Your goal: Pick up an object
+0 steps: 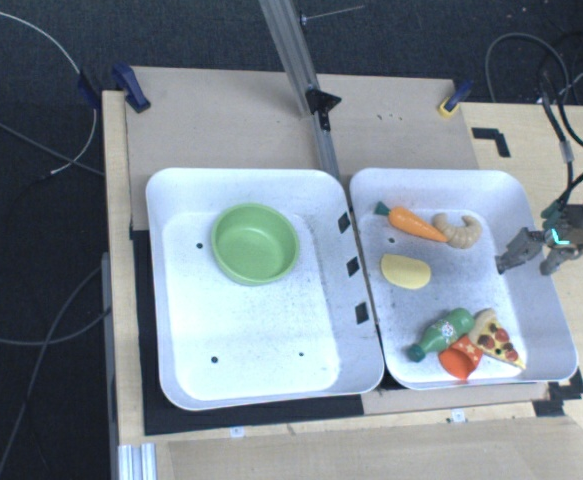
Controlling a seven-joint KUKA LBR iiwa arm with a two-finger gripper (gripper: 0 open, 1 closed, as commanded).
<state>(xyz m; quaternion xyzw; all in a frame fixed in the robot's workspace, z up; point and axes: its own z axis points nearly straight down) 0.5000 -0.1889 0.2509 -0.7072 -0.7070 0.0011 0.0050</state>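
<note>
Pizza slice (495,340), green bottle (443,331) crowd right bin (531,298) near corner. Gripper (534,253) at right rim, fingers spread, empty. Best target: lone yellow piece (406,271), mid-bin; descend straight, straddle narrow side.

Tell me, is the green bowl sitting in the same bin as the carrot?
No, the green bowl sits alone in the left bin, while the carrot lies in the right bin.

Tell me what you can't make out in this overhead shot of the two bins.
- Gripper: small and dark at the right bin's edge; open or shut, unclear.
- Arm: cut off by the camera view's right edge.
- Red toy: partly covered by the pizza slice and green bottle; its kind is unclear.
</note>
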